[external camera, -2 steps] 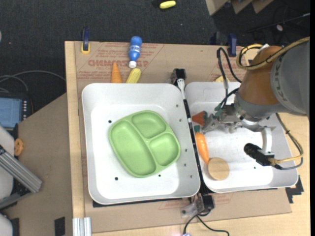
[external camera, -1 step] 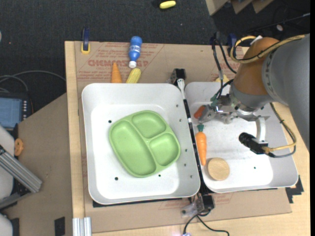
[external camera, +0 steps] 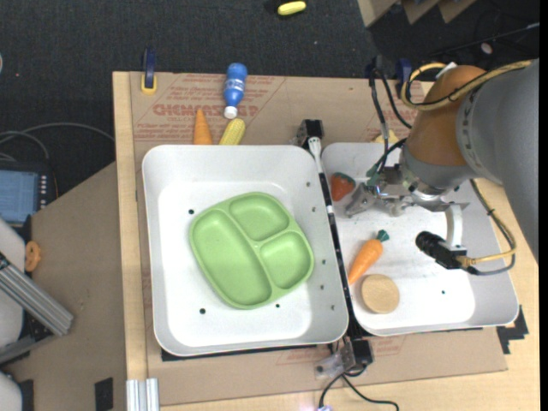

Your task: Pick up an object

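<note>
The gripper hangs low over the far part of the right-hand bin, on a grey arm with an orange band that comes in from the right. Whether the gripper is spread or closed cannot be told, and nothing can be seen pinched in it.

Just beside it, toward the wall between the bins, lies a small red piece. Nearer the camera lies a toy carrot, its green top pointing toward the gripper, apart from it. Just nearer again, close by the carrot's tip, sits a round tan disc.

The left-hand bin holds a green divided plate.

Beyond the bins, on the cardboard bench top, lie a blue and white bottle, a yellow corn cob and a second carrot. A yellow thing lies on the dark floor behind.
</note>
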`<action>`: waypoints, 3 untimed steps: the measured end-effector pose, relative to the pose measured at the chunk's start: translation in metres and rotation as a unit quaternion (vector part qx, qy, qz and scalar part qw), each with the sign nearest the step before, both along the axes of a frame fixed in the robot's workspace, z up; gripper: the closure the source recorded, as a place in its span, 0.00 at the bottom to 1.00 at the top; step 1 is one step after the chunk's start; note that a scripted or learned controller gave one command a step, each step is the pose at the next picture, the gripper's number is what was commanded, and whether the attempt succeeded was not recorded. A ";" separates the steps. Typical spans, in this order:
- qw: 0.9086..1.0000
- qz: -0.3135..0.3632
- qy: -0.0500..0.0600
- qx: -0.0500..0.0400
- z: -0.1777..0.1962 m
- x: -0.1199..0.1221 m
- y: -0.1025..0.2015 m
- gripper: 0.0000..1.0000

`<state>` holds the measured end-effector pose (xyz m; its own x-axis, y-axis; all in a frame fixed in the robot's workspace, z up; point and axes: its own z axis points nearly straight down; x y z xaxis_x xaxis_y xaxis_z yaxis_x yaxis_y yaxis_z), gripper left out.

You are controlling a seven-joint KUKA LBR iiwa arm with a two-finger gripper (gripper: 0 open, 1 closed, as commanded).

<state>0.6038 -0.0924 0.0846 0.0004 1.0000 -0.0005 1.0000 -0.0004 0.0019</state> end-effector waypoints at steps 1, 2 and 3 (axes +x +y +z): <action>1.000 0.003 -0.004 0.001 0.107 -0.039 0.060 0.00; 1.000 -0.003 -0.005 -0.003 0.193 -0.024 -0.009 0.00; 1.000 -0.002 0.010 0.002 0.024 -0.062 -0.014 0.00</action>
